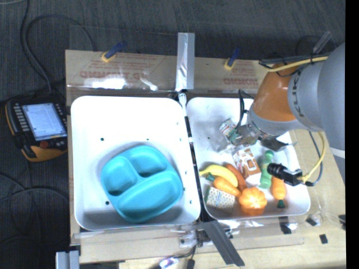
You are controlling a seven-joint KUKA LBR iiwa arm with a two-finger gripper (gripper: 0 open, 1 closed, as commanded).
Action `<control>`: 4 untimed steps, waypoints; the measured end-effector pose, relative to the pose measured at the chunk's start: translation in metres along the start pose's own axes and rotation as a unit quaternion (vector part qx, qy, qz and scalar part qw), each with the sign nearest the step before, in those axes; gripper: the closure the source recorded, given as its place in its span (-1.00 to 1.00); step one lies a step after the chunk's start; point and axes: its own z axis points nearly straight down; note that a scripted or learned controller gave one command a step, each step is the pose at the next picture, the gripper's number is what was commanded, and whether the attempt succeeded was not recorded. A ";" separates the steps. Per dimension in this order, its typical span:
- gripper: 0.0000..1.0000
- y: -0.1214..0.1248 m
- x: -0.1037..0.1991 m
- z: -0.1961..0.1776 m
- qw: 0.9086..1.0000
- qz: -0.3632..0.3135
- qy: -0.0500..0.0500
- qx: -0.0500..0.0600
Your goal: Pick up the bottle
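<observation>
Overhead view of the bench with the arm (305,94) reaching into the right bin (202,114) from the right. The gripper (240,132) sits low over the middle of that bin, above a small clear wrapped item (226,129); whether it is spread or closed cannot be told from here, and nothing is seen held in it. The bottle cannot be picked out with certainty; a green-topped object (266,162) just beside a printed carton (247,162), toward the bin's right wall, is the likeliest candidate, partly hidden by a black fitting (283,174). A good grasp probably calls for a straight descent across the narrow body, since the banana (220,174), carrot (236,176), orange (253,200) and patterned packet (220,198) crowd the near edge. Open room lies along the bin's far edge and left wall. The left bin (84,150) carries a blue divided plate (141,181) toward its near edge.
</observation>
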 end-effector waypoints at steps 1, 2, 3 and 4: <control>1.00 0.006 -0.048 0.009 1.000 0.011 -0.001 0.000; 1.00 0.057 -0.114 0.011 1.000 -0.022 -0.003 0.004; 1.00 0.064 -0.109 -0.104 0.998 0.064 -0.002 0.008; 1.00 0.053 -0.120 -0.113 0.996 -0.091 -0.002 0.008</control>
